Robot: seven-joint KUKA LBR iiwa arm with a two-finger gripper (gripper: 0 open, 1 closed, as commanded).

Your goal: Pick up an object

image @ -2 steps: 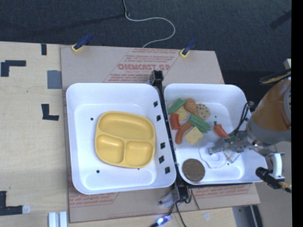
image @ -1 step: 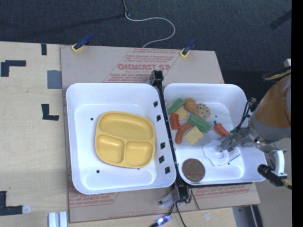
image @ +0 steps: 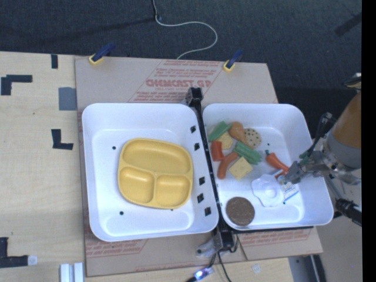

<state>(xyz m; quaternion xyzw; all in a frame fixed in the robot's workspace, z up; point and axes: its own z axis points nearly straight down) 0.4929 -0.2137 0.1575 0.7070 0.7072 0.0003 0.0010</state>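
Two shallow white bins sit side by side on the bench, and the gripper [image: 292,175] hangs low over the right bin [image: 294,117], close to its right wall. Whether anything is caught there cannot be told: the tip is small and dark against the bin floor, and no object shows clearly within it.

Just left of the gripper, almost touching it, lies an orange carrot piece [image: 276,160]. Directly below-left of the tip rests a clear plastic cup [image: 267,191], lying on the bin floor, with a small blue and white scrap [image: 289,192] just beside it, under the tip. Further left of the gripper sits a cluster of toy food: a yellow cheese wedge [image: 241,168], a green bean pod [image: 247,151], a red-orange sausage [image: 225,165], a second orange piece [image: 216,150], a green pepper strip [image: 220,129], a tan bread-like piece [image: 237,131] and a chocolate-chip cookie [image: 252,137]. Toward the near-left of the gripper, at the bin's front edge, lies a round brown patty [image: 240,210].

Well apart to the gripper's left, across the divider, the left bin [image: 94,157] holds a yellow divided plate [image: 155,172], lying flat near its middle.
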